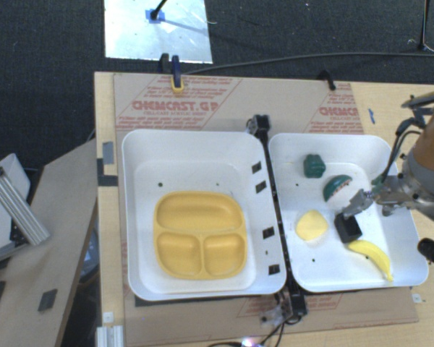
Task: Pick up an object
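The right bin (390,150) holds a dark green lump (314,166) at the back and a green and white piece (337,186) just in front of it. A pale yellow round thing (312,225) lies near the bin's left wall, and a banana (372,257) near its front edge. My gripper (395,199) hangs over the right side of this bin, to the right of the green and white piece and above the banana. Nothing shows between its fingers.
The left bin (141,165) holds a yellow divided plate (200,233). The grey arm (428,166) comes in over the right bin's right wall. A shiny square sheet (158,19) lies beyond the bench, and a blue-yellow clamp (176,73) sits on the board's back edge.
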Robot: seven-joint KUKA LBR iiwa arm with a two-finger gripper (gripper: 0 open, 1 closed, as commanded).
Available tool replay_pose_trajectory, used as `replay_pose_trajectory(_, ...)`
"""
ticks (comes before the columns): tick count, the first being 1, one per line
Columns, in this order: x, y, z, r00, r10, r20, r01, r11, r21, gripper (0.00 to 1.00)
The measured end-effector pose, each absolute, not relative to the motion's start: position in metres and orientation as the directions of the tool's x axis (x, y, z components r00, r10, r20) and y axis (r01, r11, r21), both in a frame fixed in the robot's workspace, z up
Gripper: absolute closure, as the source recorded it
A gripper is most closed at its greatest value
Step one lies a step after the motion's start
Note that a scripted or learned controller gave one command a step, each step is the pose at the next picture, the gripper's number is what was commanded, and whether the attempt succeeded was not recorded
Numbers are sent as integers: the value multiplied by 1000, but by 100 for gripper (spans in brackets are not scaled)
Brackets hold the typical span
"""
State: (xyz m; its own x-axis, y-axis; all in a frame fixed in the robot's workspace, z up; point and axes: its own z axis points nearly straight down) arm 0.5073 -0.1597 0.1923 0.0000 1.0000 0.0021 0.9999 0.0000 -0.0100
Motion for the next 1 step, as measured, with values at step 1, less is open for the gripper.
replay_pose_trajectory(1, 510, -159, 198, -3, 1000, -1, 1000, 3, 2, 0)
